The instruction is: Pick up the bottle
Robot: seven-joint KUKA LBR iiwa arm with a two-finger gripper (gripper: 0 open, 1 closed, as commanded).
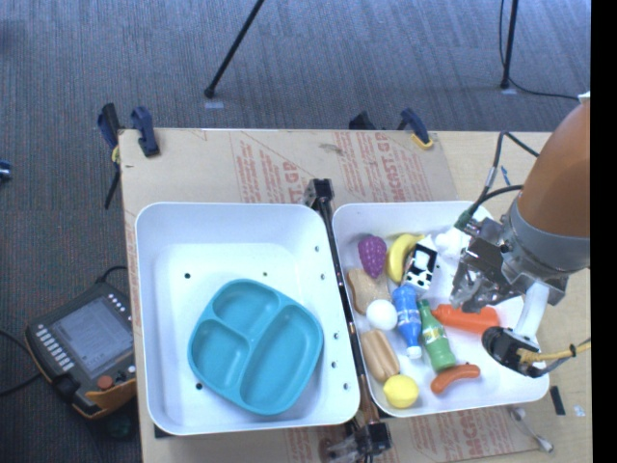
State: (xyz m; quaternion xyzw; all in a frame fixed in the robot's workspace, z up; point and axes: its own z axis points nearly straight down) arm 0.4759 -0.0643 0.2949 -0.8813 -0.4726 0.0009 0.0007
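Jaws [469, 292] hang over right bin, above orange carrot's left end; whether spread or pressed together, cannot tell, dark finger parts blur together. Nothing visibly between them. Grey arm [559, 210] with orange band comes in from right edge.

Near to far, right bin [463, 408]: lemon [401, 391] at front wall, red-orange sausage [455, 378] just right of it. Hot dog bun [379, 353] lies lengthwise near left wall. Blue bottle [408, 318] with white cap lies in bin middle, cap end pointing toward front; green bottle [437, 340] with red top lies just beside it on right, touching or nearly so. Both bottles sit left of jaws, apart from them. White egg [381, 313] touches blue bottle's left side. Carrot [466, 318] lies across, right of bottles. Black round part [505, 345] with white bracket hangs off arm over bin's right front. Tan bread-like piece [363, 285] behind egg. Black-and-white cow-print carton [419, 265] behind blue bottle. Banana [399, 254] and purple grapes [372, 254] toward far wall.

Left bin [164, 230]: blue divided plate [255, 345], three compartments, front-centre.

Counter [289, 162] is brown board with red print; blue clamps [145, 128] at far left corner, more clamps on far edge. Teach pendant [82, 350] on carpet [289, 46] left of counter. Tripod legs [236, 41] on floor beyond.
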